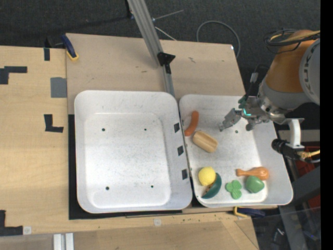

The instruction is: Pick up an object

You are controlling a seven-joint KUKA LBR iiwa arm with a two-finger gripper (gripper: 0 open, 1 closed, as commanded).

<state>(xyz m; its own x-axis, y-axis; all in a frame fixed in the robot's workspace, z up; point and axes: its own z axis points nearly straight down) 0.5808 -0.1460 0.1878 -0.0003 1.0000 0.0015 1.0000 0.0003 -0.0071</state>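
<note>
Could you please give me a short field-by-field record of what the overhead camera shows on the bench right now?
left bin: white, shallow, bare floor visible
right bin: white, holds all the objects
sausage: orange-red, near the right bin's left wall
bread roll: tan, just below the sausage
lemon: yellow, resting on a dark green piece
drumstick: orange, above a green pepper
green leaf: between the lemon and the pepper
gripper: over the right bin's upper part, nothing seen between its fingers
</note>
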